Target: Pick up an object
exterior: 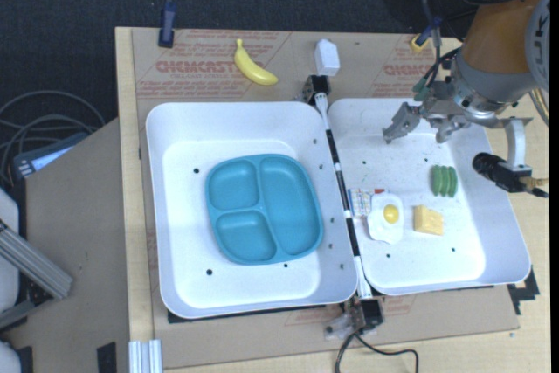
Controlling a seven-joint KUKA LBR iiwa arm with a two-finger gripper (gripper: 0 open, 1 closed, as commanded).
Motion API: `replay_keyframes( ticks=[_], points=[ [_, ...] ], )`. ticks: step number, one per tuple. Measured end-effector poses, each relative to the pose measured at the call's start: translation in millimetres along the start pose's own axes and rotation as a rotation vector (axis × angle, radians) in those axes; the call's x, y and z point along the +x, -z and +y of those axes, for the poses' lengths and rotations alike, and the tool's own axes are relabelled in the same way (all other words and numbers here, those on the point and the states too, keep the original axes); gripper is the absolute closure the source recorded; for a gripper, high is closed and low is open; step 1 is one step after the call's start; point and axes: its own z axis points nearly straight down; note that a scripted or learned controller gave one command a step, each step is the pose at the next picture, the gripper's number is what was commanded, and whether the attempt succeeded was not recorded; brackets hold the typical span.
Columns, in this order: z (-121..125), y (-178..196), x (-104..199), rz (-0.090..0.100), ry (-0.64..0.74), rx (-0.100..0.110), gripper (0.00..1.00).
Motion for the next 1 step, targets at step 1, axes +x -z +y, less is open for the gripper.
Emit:
replay_keyframes(
  ticks=[1],
  points=[
    [27.1,-22.3,-58.1,-0.003,-0.001,-0.002,0.00]
  ],
)
